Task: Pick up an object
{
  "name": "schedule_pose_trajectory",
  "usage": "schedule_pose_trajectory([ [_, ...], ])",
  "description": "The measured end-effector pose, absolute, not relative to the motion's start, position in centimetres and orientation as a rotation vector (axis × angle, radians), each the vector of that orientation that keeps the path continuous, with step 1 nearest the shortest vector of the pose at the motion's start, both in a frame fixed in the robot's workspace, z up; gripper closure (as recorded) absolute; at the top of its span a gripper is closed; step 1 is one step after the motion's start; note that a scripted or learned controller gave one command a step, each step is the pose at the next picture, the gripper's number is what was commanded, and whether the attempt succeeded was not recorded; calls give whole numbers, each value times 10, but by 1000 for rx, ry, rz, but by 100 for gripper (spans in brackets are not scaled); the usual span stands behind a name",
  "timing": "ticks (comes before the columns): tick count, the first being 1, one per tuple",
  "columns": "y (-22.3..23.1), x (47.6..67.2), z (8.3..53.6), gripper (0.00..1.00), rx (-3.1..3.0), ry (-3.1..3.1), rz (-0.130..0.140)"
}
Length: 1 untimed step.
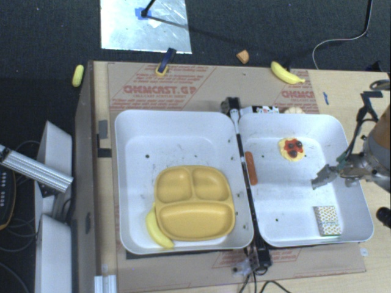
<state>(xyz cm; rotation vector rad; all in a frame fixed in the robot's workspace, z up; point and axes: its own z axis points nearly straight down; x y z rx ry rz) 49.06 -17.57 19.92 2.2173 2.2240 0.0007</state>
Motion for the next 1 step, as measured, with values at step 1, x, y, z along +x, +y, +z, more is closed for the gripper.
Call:
schedule_pose_trajectory([
  [1, -135, 558, 84, 0, 2217, 2224, 3],
])
